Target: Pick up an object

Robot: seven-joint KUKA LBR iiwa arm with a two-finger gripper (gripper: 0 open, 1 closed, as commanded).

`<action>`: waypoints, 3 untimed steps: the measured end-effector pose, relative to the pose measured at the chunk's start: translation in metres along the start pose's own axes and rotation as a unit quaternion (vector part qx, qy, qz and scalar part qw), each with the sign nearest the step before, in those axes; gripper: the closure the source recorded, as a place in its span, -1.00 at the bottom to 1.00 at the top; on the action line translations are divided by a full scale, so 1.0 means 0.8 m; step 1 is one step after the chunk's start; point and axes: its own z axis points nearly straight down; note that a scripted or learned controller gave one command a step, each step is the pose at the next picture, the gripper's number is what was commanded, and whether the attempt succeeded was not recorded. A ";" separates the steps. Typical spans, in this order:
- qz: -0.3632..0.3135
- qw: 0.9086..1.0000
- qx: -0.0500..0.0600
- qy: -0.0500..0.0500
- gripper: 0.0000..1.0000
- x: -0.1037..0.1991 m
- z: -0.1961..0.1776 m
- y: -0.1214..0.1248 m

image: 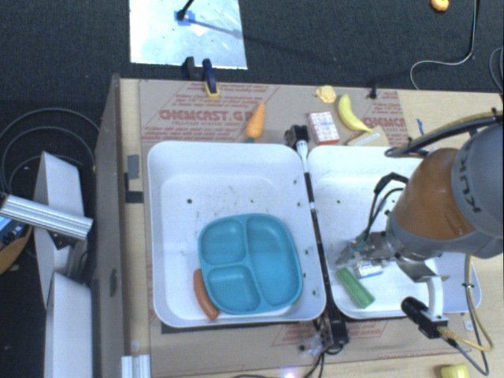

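Arm: grey KUKA iiwa arm [461,191] with orange band, entering from 3 o'clock and bent down over the right bin.
Gripper: gripper [364,252] low in the right bin [346,179], near that bin's 7 o'clock corner. Finger opening cannot be told from this view; no object is seen clearly between the fingers.
Green cylinder: green cylinder [355,287] lying flat on the right bin floor, just beside the gripper at its 6 o'clock, tilted along an 11-to-5 o'clock line.
Small blue-and-white item: small blue-and-white item [368,269] directly under the gripper tip, touching or nearly touching it; which cannot be told.
Left bin: left bin [169,211] holds a blue divided plate [250,262] at the bin's 5 o'clock, with an orange sausage-shaped item [204,293] against the plate's 8 o'clock edge.
Bench, 12 o'clock of bins: carrot [254,121], small red-and-white box [324,127], banana [350,115].
Floor beyond the bench: small orange fruit [439,3] at 1 o'clock of the view.
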 end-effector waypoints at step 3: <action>-0.001 1.000 -0.002 0.000 1.00 -0.014 -0.014 0.040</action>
